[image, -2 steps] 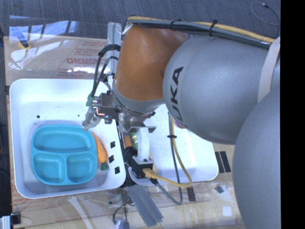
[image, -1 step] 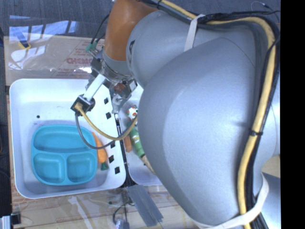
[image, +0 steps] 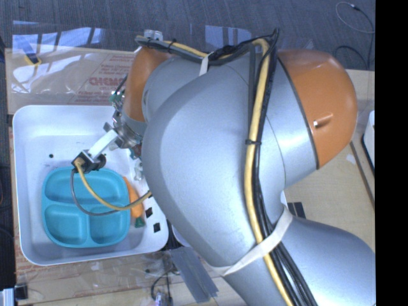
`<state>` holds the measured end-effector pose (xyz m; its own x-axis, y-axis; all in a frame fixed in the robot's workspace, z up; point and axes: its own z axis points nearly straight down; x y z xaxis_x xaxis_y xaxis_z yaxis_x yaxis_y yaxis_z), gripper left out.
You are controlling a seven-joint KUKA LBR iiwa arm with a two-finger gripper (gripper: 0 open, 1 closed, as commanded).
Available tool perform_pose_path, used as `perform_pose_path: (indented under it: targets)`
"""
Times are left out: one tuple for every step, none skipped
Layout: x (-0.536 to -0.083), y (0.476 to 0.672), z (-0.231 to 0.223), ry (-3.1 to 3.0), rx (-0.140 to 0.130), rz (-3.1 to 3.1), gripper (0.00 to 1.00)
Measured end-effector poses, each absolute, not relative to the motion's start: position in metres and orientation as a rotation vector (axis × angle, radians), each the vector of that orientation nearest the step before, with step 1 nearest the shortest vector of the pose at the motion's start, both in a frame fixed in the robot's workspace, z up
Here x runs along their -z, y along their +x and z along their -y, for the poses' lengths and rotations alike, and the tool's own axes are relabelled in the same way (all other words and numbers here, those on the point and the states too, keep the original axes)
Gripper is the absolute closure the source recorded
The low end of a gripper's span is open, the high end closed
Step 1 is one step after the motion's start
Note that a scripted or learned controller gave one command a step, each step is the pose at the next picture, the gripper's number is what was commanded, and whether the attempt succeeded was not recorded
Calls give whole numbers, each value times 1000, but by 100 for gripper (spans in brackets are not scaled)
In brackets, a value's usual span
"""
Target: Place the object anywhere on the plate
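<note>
Jaws' opening unclear behind arm (image: 210,171), white bin (image: 32,126) with blue plate (image: 64,215) beneath, grey carpet (image: 127,5) beyond.

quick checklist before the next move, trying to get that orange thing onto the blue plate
1. Plate ready: ok. The blue plate lies flat in the left bin.
2. Object on plate: not ok. The orange object lies beside the plate's right rim, partly under the arm.
3. Object held in the pincer: cannot tell.
4. Arm over the correct bin: ok. It hangs over the left bin's right side.
5. Clutter near the object: cannot tell. Small dark bits lie on the bin floor close by.
</note>
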<state>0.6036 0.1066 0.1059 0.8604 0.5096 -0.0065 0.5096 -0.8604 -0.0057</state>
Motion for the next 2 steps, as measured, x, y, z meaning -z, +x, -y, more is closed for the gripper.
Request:
perform_pose_path:
  targets:
    - [-115,603,-109,-3020,-22,841,100]
    - [-175,646,-124,-3018,-2,867,100]
